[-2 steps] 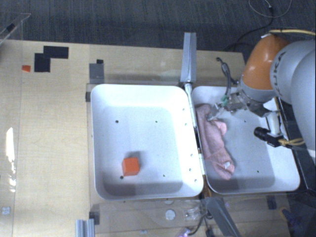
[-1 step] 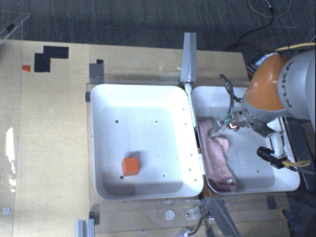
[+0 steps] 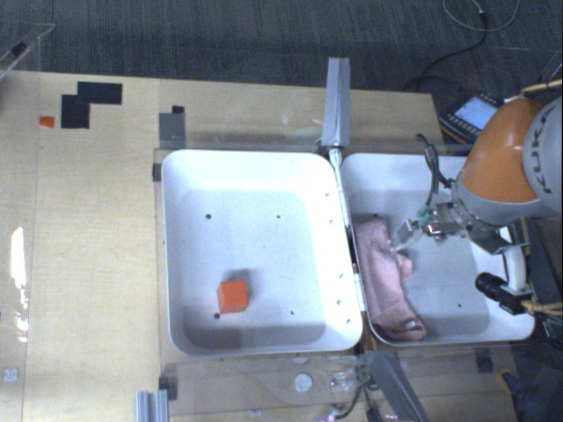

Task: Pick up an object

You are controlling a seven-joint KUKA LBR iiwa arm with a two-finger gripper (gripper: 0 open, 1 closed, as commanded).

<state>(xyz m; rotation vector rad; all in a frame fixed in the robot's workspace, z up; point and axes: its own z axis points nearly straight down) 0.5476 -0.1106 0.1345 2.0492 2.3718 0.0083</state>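
Note:
A pink cloth (image 3: 385,281) lies crumpled along the left wall of the right bin (image 3: 457,319). An orange cube (image 3: 233,296) sits in the front part of the left bin (image 3: 255,174). My gripper (image 3: 406,237) reaches in from the right and hangs low over the upper right edge of the pink cloth, at or just above its surface. The grey wrist with its orange band (image 3: 501,161) hides the right bin's far right corner. I cannot make out whether any cloth is gripped.
A grey metal divider post (image 3: 336,104) stands behind the seam between the bins. Black blocks (image 3: 88,102) and a small orange marker (image 3: 47,122) lie on the wooden bench at the far left. Cables and a black fitting (image 3: 497,290) crowd the right bin's right rim.

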